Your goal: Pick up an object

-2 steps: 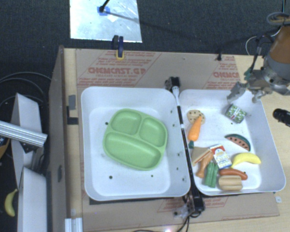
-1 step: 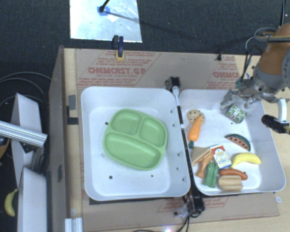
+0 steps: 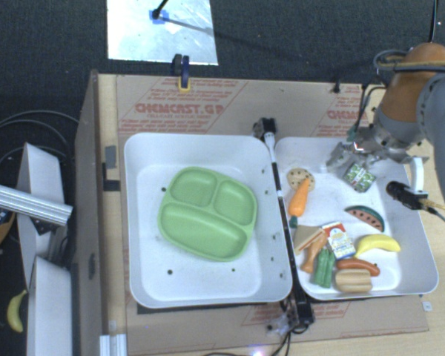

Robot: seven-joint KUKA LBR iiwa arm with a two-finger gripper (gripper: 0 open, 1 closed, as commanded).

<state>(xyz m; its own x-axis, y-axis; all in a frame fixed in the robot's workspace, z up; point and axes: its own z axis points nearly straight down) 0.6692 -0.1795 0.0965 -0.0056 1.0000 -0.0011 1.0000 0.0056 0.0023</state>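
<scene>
At the frame's upper right the gripper (image 3: 358,170) carries a small green packet (image 3: 360,176) between its fingers, lifted above the right bin (image 3: 423,262): pick seemingly done.

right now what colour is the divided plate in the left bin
Light green, plain, clearest in the camera view.

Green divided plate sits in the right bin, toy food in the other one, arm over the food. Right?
Not quite. The camera view shows the green divided plate in the left bin; the toy food, such as the banana, lies in the right bin, where the arm reaches.
</scene>
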